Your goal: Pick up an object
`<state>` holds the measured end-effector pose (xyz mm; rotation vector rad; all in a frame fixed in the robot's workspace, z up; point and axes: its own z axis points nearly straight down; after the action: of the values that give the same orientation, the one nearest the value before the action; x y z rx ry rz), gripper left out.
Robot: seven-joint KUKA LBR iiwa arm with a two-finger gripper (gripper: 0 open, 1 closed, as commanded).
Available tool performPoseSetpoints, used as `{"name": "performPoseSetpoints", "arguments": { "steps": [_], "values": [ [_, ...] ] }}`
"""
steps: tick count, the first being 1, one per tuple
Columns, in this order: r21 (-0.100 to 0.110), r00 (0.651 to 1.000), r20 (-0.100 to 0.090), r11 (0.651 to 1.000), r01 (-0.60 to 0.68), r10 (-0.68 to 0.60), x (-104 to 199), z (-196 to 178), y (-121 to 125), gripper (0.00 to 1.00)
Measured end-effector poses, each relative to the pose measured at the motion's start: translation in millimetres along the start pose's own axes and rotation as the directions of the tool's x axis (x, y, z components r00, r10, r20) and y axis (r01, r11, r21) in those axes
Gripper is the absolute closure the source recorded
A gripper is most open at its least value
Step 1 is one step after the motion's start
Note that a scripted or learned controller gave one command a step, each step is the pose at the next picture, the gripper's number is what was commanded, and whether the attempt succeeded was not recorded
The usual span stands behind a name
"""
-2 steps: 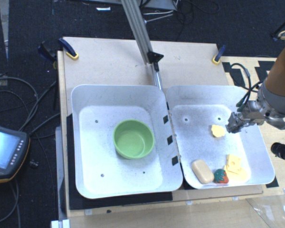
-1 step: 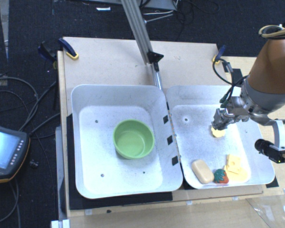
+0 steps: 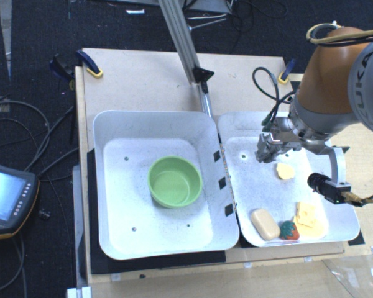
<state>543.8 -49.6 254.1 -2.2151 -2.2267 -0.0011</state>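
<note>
The arm [image 3: 336,73] reaches in from the right and hangs over the upper part of the right bin [image 3: 248,129], its gripper [image 3: 267,149] pointing down toward the bin floor. The jaws are a dark blur from above — whether they are spread or pressed together I cannot tell, and nothing shows between them.

Just right of and below the gripper lies a small pale yellow lump [image 3: 286,171], apart from it. Along the near edge of the same bin sit a tan oval block [image 3: 265,223], a small red and green piece [image 3: 289,230] just beside it, and a flat yellow piece [image 3: 308,218] next to that.

The left bin [image 3: 112,135] holds a green bowl [image 3: 174,182], upright, near its middle. Both bins rest side by side on the pale wooden surface [image 3: 149,79].
</note>
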Motion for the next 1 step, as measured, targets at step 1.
{"name": "performPoseSetpoints", "arguments": {
  "steps": [1],
  "values": [
    [0.001,1.000,0.000,1.000,0.000,0.000,54.1,14.2,5.5,1.00]
  ]
}}
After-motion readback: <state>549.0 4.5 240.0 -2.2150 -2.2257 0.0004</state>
